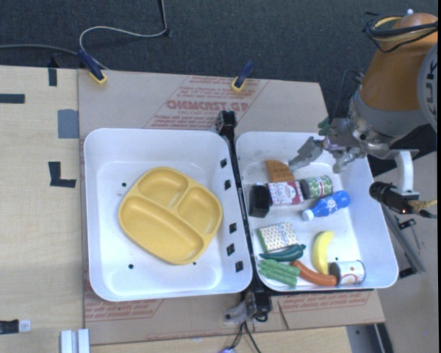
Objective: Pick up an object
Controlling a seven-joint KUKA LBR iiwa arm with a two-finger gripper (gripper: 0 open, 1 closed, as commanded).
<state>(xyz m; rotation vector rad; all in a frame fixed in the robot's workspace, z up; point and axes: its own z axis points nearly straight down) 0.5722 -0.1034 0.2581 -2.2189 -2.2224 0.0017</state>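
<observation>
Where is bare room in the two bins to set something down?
Left bin: bare floor all around the yellow tray, widest along its left wall. Right bin: crowded; a small bare patch between blue bottle and banana.

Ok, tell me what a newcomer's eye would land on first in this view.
First, the big yellow divided plate, alone in the left bin. Next, the clutter of small items in the right bin, such as a banana, a blue bottle and a carrot. Then the gripper, hovering open over that bin's far edge.
</observation>
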